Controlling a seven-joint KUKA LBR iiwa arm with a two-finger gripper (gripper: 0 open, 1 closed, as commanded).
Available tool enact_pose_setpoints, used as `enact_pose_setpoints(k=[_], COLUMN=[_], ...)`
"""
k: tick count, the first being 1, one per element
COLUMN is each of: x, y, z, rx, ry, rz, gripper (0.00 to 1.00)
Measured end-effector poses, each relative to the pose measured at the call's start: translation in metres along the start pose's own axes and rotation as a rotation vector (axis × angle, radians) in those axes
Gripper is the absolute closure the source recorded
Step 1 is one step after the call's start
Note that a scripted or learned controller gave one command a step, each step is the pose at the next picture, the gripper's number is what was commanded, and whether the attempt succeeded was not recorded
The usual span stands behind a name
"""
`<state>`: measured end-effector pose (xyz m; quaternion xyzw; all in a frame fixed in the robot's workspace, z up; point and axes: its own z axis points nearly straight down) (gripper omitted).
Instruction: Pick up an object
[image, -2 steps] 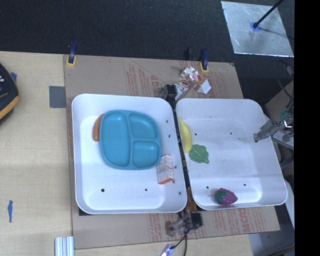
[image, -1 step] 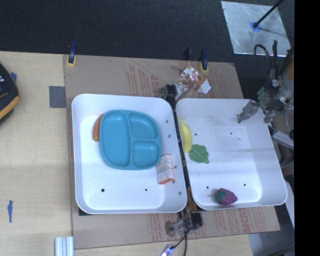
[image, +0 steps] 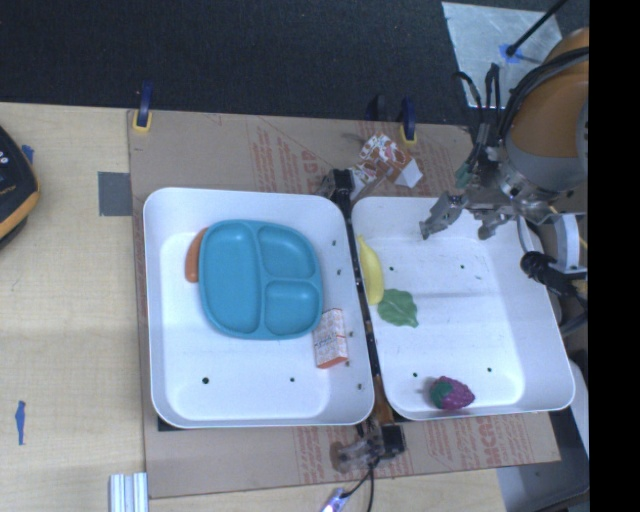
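Note:
My gripper (image: 463, 223) hangs over the far edge of the right bin (image: 480, 300), its two fingers spread apart with nothing between them. In that bin a yellow banana-like piece (image: 371, 272) lies along the left wall, a green leafy piece (image: 398, 307) sits just right of it, and a purple-pink berry (image: 451, 393) rests near the front wall. All three lie well below and left of the gripper. The left bin (image: 170, 300) holds a blue divided plate (image: 262, 279), an orange piece (image: 192, 257) tucked under the plate's left edge, and a small printed packet (image: 331, 338).
The two bins meet at a ridge (image: 358, 300) in the middle. A crumpled wrapper (image: 383, 157) lies on the cardboard behind the bins, near blue clamps (image: 407, 112). Cables trail at the front (image: 365, 450). A yellow-black device (image: 12, 190) sits at far left.

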<state>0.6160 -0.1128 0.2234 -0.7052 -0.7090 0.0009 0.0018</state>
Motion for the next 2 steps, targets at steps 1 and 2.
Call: enact_pose_setpoints(k=[1,2], x=[0.009,0.021], y=[-0.032,-0.057], z=[0.061,0.107], rx=[0.001,0.001], ry=[-0.002,-0.002], rz=[0.001,0.001], gripper=[0.0,0.0])
